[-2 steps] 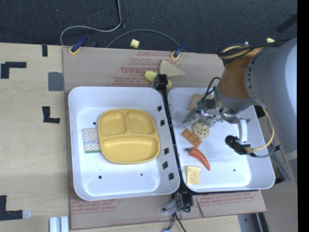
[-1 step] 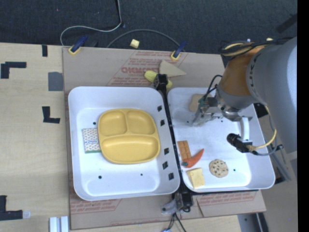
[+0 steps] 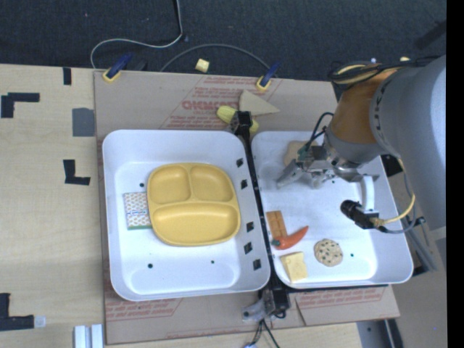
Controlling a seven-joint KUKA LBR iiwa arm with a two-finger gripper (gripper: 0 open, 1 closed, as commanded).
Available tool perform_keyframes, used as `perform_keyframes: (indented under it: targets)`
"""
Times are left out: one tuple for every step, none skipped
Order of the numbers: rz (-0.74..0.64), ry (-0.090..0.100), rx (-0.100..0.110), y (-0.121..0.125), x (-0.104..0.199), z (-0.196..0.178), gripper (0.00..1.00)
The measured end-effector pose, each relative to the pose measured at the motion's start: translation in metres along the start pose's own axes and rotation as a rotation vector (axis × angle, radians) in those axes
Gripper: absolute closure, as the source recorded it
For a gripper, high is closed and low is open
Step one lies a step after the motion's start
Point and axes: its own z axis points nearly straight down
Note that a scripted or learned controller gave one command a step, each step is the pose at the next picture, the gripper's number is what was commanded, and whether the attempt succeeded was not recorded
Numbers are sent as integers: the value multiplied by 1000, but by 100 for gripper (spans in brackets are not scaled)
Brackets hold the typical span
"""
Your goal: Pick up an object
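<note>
Starting from the left, a patterned card or sponge-like square (image 3: 135, 209) can be seen tucked against a yellow divided plate (image 3: 193, 203) in the left bin (image 3: 116, 151). Across the divider, an orange wafer-ish block (image 3: 275, 223), a red-orange pepper-shaped toy (image 3: 293, 237), a pale yellow cheese-like square (image 3: 294, 267) and a chocolate chip cookie (image 3: 328, 252) are clustered toward the near end of the right bin (image 3: 395, 267). Those are the likely candidates for picking.

The gripper (image 3: 299, 171) is seen low in the far half of the right bin, with its fingers spread apart and nothing between them. A tan thing (image 3: 294, 151) sits just beside it, partly hidden, so what it is can't be made out.

What could go wrong: the small items are packed close, so two could get nudged or pinched at once, and the flat cookie could easily be slid instead of lifted. Anything near the divider wall leaves little finger room on that side. Open floor is mostly found in the middle and right of the right bin, so approaches from there look safest.
</note>
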Motion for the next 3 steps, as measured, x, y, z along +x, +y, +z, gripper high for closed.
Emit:
perform_keyframes:
  targets:
    - [-3, 4, 14, 59, 22, 14, 0]
    - [0, 7, 12, 58, 3, 12, 0]
    - [-1, -2, 11, 57, 28, 12, 0]
